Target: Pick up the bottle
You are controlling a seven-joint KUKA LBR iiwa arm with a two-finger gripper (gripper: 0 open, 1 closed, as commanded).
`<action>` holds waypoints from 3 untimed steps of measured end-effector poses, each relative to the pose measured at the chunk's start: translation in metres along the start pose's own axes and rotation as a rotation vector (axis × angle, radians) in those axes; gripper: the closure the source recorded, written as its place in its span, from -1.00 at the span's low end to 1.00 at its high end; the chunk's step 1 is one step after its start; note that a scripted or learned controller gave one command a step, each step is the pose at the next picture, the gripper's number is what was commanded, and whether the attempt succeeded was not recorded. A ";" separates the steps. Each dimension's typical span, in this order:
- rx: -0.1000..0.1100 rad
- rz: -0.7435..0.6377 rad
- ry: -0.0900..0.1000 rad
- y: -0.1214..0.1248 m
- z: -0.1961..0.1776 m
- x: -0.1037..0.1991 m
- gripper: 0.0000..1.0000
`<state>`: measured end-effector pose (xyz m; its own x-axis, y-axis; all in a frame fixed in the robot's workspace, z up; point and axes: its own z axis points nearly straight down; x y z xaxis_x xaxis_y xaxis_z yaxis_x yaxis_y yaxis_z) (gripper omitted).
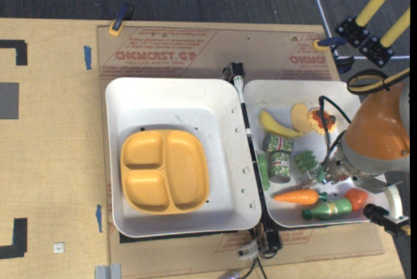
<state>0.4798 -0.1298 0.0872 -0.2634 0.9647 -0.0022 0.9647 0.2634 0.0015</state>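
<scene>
The bottle (328, 208) is green with a yellow label and lies on its side along the front wall of the right bin (277, 86). My gripper (333, 173) hangs low in that bin under the orange-banded wrist. It is just above and behind the bottle, over its right half. The wrist hides the gripper's tip, and nothing is visibly held.
A carrot (296, 196) lies just left of the bottle and a red round item (357, 198) sits at its right end. A can (279, 159), a green leafy piece (304, 160) and a banana (279, 126) crowd the bin's middle. The left bin (130, 92) holds a yellow divided plate (164, 170).
</scene>
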 end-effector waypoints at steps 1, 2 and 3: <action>-0.002 -0.271 0.000 0.028 -0.117 -0.048 1.00; -0.002 -0.732 0.000 0.020 0.000 -0.049 1.00; -0.006 -0.996 -0.005 0.017 0.000 -0.102 1.00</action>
<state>0.5224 -0.2234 0.0871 -0.9530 0.3029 -0.0090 0.3029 0.9530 0.0016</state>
